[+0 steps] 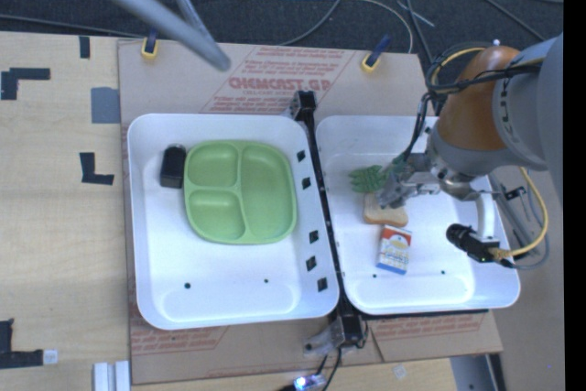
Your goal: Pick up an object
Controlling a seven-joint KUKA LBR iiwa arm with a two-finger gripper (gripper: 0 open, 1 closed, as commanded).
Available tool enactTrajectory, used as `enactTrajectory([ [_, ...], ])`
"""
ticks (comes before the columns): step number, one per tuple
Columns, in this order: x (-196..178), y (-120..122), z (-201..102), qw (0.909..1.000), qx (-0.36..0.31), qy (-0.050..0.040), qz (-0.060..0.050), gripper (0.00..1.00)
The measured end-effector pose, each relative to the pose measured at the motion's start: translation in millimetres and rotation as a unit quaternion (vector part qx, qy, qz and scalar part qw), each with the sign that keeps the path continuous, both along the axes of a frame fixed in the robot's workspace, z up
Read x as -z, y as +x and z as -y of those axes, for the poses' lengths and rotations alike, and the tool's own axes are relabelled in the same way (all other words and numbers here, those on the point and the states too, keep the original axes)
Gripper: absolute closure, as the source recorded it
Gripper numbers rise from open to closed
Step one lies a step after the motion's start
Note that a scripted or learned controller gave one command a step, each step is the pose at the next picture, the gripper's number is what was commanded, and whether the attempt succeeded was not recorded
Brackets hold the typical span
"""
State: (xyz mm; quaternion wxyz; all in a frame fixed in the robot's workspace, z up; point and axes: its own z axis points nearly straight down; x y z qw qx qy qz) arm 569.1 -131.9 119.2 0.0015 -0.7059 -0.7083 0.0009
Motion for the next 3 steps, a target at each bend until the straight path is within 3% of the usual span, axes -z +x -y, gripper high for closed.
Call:
enactTrajectory([
  [3, -150.6, 8.6, 2.8, 1.0, 0.0, -0.0009, 0.005, 1.0],
])
